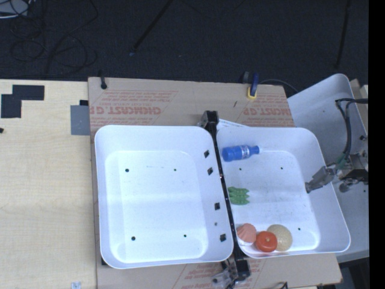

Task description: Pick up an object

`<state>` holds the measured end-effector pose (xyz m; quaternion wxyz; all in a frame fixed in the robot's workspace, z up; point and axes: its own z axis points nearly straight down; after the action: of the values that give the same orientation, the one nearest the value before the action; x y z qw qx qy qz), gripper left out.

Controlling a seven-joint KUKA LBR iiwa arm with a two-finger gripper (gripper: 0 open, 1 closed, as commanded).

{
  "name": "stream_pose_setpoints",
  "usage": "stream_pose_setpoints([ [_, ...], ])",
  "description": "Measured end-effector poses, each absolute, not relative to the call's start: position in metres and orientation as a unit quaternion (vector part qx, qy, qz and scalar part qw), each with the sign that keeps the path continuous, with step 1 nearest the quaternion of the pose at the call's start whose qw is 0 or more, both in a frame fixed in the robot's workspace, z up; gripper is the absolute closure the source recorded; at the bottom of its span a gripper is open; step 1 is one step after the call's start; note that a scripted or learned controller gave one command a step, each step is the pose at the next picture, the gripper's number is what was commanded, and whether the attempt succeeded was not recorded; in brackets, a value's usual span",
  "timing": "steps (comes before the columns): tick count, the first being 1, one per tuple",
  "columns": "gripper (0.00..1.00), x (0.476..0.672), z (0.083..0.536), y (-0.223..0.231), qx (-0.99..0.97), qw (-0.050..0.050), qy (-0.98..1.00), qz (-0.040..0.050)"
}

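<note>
**Bin contents and gripper position**

Two shallow white bins are seen side by side on the bench. The left bin is bounded on its right by the black divider strip where the two bins meet.

Five objects are carried in the right bin. A blue bottle is laid on its side near the far left corner, its paler cap end turned toward the right. A small green object is located against the left edge, about midway along it. Three items are grouped at the near edge: a pink-and-white round piece closest to the near left corner, a red round object touching it, and a tan round object just beside the red one.

The gripper is positioned at the right edge of the right bin, about midway along it. Whether it is apart or together cannot be determined at this resolution. Nothing is seen held in it.
</note>
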<state>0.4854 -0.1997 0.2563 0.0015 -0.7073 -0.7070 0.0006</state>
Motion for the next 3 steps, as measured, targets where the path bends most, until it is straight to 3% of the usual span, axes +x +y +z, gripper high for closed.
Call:
stream_pose_setpoints([
  [1, 1.00, 0.485, 0.266, -0.200, -0.707, 0.002, -0.707, 0.0009],
  [2, 1.00, 0.476, 0.337, -0.215, -0.708, -0.003, -0.706, -0.0007],
  [3, 1.00, 0.474, 0.215, -0.212, -0.707, 0.007, -0.707, 0.0028],
])
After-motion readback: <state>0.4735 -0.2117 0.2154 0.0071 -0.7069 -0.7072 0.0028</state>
